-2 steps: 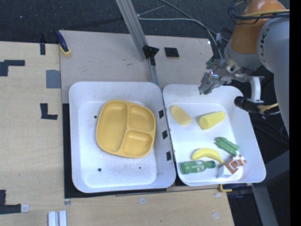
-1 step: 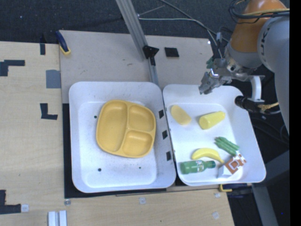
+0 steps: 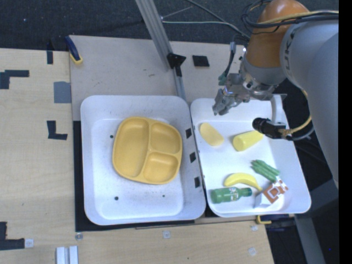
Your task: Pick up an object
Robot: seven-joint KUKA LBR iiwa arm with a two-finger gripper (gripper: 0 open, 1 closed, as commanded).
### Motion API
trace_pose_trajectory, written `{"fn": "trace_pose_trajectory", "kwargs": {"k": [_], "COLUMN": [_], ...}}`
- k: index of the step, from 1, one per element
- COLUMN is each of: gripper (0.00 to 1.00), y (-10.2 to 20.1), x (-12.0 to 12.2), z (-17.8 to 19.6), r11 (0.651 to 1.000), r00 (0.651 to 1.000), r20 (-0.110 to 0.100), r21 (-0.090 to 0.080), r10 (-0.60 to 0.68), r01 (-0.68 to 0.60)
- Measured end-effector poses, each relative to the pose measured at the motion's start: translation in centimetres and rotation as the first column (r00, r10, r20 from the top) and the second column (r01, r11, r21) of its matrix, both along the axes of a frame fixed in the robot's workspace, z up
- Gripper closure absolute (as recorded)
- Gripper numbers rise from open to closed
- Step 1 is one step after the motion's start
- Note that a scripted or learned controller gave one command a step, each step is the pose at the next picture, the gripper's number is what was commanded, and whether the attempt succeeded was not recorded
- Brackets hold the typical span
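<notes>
We see a glossy yellow plastic tray (image 3: 147, 149), smooth white plastic bins (image 3: 93, 147), and a matt wooden bench (image 3: 33, 164).

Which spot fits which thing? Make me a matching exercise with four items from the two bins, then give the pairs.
Things:
1. yellow divided plate
2. banana
3. green bottle
4. gripper

Places:
A. lying along the right bin's near edge
B. above the right bin's far left corner
C. alone in the left bin
D. in the right bin, just beyond the green bottle

Pairs: 1-C, 2-D, 3-A, 4-B
</notes>
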State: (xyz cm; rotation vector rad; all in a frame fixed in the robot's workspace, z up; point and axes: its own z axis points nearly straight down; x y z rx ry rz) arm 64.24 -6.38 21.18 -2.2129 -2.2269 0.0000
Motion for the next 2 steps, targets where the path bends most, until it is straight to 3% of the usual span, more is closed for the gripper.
{"fn": "trace_pose_trajectory", "kwargs": {"k": [2], "gripper": [1.00], "y": [9.6], "x": [-3.0], "z": [-1.1], "r11": [1.000], "r00": [1.000], "r20": [-0.002], "r21": [-0.001], "r10": [-0.002], "r01": [0.002]}}
